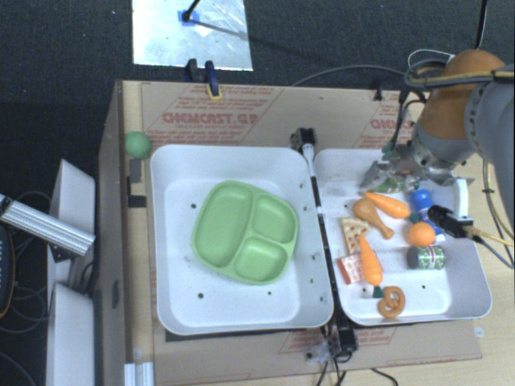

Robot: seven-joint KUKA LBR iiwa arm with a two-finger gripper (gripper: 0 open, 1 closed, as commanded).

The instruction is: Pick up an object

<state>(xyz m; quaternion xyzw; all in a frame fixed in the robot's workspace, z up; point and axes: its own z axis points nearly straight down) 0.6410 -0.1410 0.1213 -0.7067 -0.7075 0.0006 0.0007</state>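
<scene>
A grey arm with an orange band reaches into the right bin [475, 296] from 3 o'clock, its jaws [392, 171] low at the bin's 12 o'clock end; whether they are released or clenched cannot be told. Below them lie a carrot [387, 204], a chicken drumstick [372, 215], a blue item [420, 199], an orange ball [421, 234], a small can [426, 257] and a pretzel [392, 301]. The left bin [173, 296] holds a green divided plate [244, 232]. Red lettering on the counter [241, 107] reads "CHEMCAST GP".
</scene>
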